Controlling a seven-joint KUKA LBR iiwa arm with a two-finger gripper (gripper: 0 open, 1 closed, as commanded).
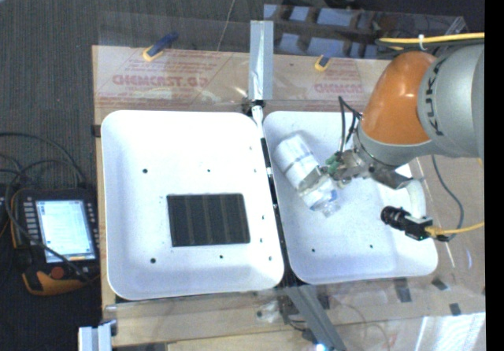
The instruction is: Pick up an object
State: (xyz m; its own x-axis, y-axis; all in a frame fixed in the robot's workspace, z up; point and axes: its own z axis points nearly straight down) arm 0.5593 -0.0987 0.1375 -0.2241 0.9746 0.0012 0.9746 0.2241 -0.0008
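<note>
Now | bottle (303,170) in right bin (354,259); long axis upper-left to lower-right

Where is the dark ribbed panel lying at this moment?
The dark ribbed panel lies flat in the left bin, slightly below its middle and towards the divider shared with the right bin.

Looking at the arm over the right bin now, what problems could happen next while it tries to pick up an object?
1. The clear plastic bottle lies on its side at the pincer; being round and smooth, it may roll or slip away rather than be lifted.
2. The bottle lies close to the right bin's inner wall, so a push could wedge it there.
3. Thin cables hang near the wrist and might snag when the arm moves.
</note>
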